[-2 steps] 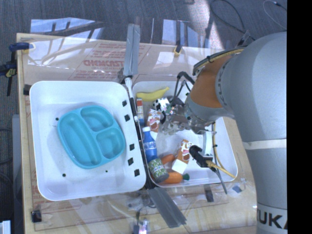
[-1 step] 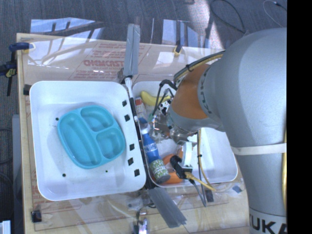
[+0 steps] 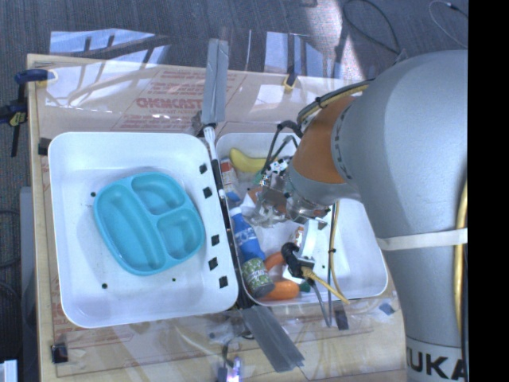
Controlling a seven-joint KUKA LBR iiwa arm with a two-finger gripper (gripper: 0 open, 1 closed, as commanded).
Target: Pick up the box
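The pincer [image 3: 274, 205] is lowered into the right white bin [image 3: 362, 245]; its state cannot be told. No box can be picked out among the clutter there, so its bearing is left unjudged.

The bench [image 3: 103, 102] is a pale wooden top with red lettering on its far part, under a clear sheet that catches the light. Two shallow white bins sit directly on it, side by side and touching at their inner edges — the left bin [image 3: 71, 213] larger in view, the right bin [image 3: 362, 253] partly covered by the arm — and a blue clamp [image 3: 28, 76] grips the bench's far left corner
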